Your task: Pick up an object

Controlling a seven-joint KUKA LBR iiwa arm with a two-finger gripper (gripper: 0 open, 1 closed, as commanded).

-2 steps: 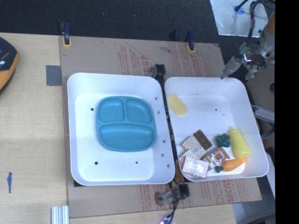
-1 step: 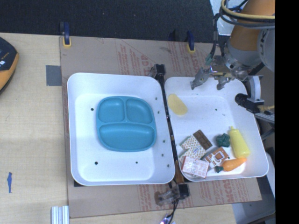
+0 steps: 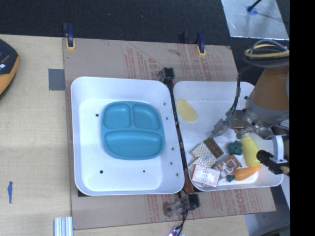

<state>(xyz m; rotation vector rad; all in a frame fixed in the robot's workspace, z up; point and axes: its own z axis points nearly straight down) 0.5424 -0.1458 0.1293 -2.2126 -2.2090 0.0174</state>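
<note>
My gripper (image 3: 224, 124) hangs low over the middle of the right bin (image 3: 206, 93), reaching in from the right under the orange-banded arm (image 3: 269, 90). Just below it lie a brown bar (image 3: 213, 145) and a patterned packet (image 3: 202, 151). A green piece (image 3: 235, 146) and a yellow bottle-like object (image 3: 249, 149) lie to its lower right. A flat yellow disc (image 3: 187, 110) rests to its left. Nothing shows in its grasp.
Along the right bin's front edge lie a white and pink packet (image 3: 205, 175), a brown and white square (image 3: 229, 165) and an orange carrot (image 3: 246, 172). The left bin (image 3: 86, 146) holds a blue divided plate (image 3: 132, 130). Clamps sit between the bins.
</note>
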